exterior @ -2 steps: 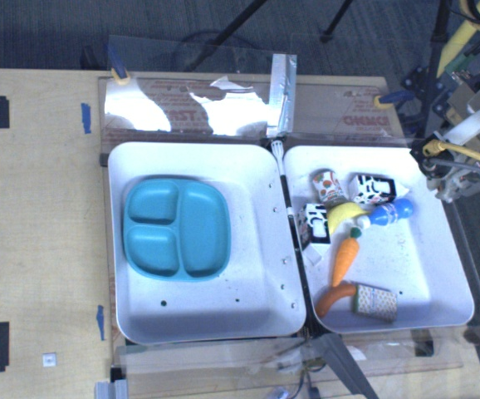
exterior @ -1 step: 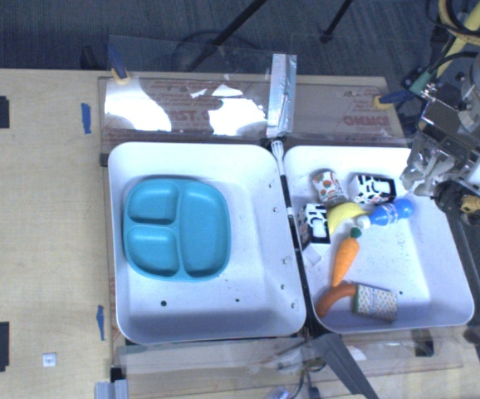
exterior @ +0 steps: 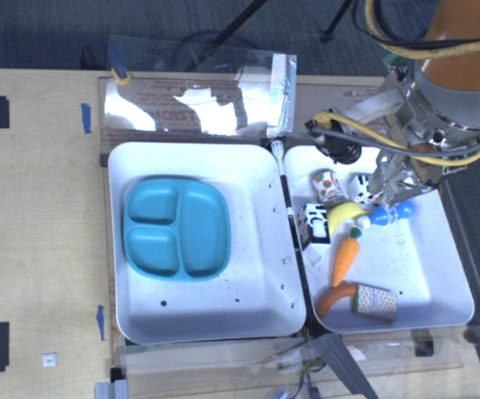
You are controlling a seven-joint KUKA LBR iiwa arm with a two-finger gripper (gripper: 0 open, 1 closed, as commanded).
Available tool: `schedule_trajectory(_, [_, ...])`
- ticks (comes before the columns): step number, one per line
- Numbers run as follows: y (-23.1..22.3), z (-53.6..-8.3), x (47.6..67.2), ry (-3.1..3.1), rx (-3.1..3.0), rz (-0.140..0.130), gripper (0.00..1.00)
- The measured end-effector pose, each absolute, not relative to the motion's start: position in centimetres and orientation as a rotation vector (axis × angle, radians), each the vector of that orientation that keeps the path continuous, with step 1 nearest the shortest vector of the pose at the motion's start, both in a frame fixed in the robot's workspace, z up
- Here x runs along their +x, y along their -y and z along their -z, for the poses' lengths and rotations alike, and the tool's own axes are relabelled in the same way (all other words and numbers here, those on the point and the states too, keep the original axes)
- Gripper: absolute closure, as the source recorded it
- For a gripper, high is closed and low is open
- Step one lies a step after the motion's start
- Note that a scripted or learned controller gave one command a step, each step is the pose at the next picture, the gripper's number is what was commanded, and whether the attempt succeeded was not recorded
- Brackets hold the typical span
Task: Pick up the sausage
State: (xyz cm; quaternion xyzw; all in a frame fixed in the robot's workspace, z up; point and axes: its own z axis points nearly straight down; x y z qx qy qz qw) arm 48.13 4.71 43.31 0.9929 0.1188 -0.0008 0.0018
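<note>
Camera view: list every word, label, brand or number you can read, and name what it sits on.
No text is legible.
Small can: printed label, too blurred to read.
Black-and-white packet: markings too small to read.
Patterned block: a pattern, no readable letters.

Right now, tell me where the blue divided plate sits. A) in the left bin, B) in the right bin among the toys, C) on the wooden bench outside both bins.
A: the blue divided plate lies flat in the left bin, away from the toys in the right bin.
</note>
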Motion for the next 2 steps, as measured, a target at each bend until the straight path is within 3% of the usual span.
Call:
schedule_trajectory(1, [-4.76,-43.31,48.12,-0.375,3.115,0.003,0.00])
schedule_trajectory(2, [-4.84,-44.16,48.37,-0.375,3.110,0.005,1.00])
